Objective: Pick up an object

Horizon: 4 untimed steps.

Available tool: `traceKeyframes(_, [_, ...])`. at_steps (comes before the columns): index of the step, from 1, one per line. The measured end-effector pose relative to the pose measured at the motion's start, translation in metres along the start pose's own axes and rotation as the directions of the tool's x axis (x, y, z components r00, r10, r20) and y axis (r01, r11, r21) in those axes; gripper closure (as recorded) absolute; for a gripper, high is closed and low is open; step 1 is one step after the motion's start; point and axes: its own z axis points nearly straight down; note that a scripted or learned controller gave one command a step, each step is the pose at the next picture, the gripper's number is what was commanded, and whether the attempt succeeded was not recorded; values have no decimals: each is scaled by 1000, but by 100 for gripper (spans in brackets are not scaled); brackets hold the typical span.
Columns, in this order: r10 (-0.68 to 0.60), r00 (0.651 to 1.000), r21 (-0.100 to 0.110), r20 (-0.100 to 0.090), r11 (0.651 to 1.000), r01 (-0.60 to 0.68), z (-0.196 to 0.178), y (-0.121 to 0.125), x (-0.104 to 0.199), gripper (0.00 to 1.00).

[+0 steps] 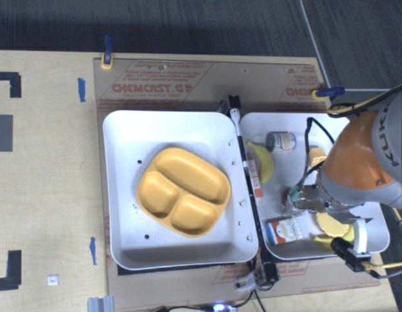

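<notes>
Counter [45, 194] of pale wood spreads widest, carrying a brown cardboard sheet [207, 83] printed in red under two shallow white bins set side by side, their inner rims touching along a black seam. Dark carpet lies beyond the counter's far edge.

Next in size, the left white bin [123, 135] holds one thing: a yellow plastic tray with three rounded compartments [183, 190], lying tilted at the middle, with bare white floor all round it out to each wall.

Grey arm with its orange band [360, 158] reaches in from the right and hangs over the right white bin [285, 123], covering most of that bin's right half. The jaws [298, 199] sit low over the bin's middle; whether they are wide or narrow cannot be told.

Smaller things crowd the right bin. A yellow-green rounded piece [263, 161] leans by the left wall. A small grey can with a label [281, 141] lies on its side toward the far wall. A flat white and red packet [287, 231] rests along the near wall, just beside the jaws. A pale yellow disc [331, 225] peeks out under the wrist near the near-right corner. Little bare floor remains, chiefly a strip between the can and the jaws.
</notes>
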Motion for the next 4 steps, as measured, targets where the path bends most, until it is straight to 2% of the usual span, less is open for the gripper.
traceKeyframes(1, [-2,1000,3,-1,1000,2,10,49,0,100])
traceKeyframes(2, [-3,1000,4,-2,1000,3,11,49,0,0])
traceKeyframes(3, [-1,1000,4,-1,1000,1,11,-2,-1,0])
traceKeyframes(4, [0,1000,-1,0,1000,0,0,0,-2,100])
